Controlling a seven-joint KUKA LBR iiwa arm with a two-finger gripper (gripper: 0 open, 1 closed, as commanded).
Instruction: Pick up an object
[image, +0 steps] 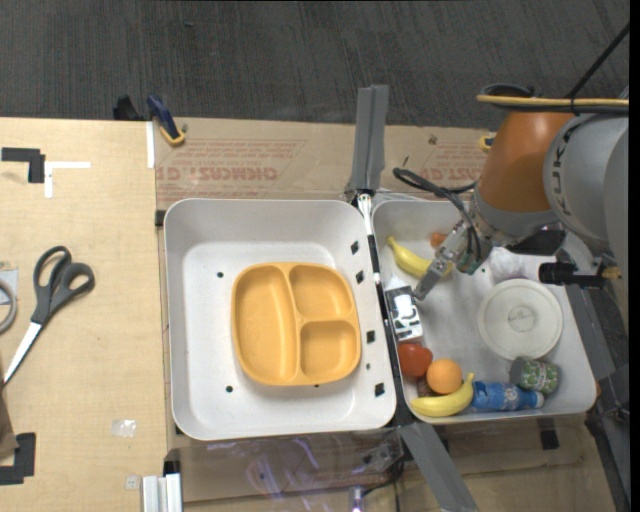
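Right bin (575, 400), with the arm reaching in over it. The pincer (432, 278) hangs tilted just right of a banana (408, 258), whose long axis runs diagonally along the bin's left wall. Pincer state: cannot tell; its tips are small and blurred, and the wrist hides the bin's upper-right corner.

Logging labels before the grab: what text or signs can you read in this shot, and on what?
Cardboard sheet behind the bins: red print, upside down and too blurred to read.
Small black-and-white pack at the right bin's left wall: white marks, unreadable.
Blue bottle at the right bin's front: label too small to read.
White lid: faint centre mark, unreadable.
Nothing reads clearly.
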